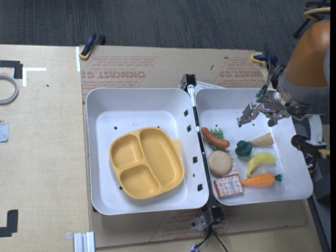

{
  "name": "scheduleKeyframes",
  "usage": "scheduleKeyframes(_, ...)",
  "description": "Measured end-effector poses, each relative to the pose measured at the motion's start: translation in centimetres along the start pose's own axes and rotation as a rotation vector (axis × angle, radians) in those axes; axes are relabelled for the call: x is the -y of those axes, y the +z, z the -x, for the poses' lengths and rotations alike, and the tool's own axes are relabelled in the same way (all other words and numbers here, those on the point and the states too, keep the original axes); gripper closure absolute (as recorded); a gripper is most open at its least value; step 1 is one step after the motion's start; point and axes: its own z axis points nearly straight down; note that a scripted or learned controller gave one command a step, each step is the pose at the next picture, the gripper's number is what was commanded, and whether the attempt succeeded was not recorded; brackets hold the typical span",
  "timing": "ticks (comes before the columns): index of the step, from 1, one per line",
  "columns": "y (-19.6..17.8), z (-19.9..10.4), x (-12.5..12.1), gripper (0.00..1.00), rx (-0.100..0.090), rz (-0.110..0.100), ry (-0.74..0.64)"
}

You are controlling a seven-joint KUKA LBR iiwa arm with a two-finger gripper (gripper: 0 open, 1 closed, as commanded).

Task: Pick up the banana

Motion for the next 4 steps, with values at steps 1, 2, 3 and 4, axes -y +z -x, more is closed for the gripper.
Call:
scheduleKeyframes(1, 11.3, 2.1, 8.2, 0.00, -0.001, 0.000, 0.243)
scheduleKeyframes(2, 10.3, 2.1, 8.1, 1.00, -0.001, 0.001, 0.246)
scheduleKeyframes(3, -2.5, -2.6, 2.3, 1.00, 0.001, 0.001, 0.406)
scheduleKeyframes(4, 10.7, -1.3, 1.3, 1.00, 0.000, -0.001, 0.373)
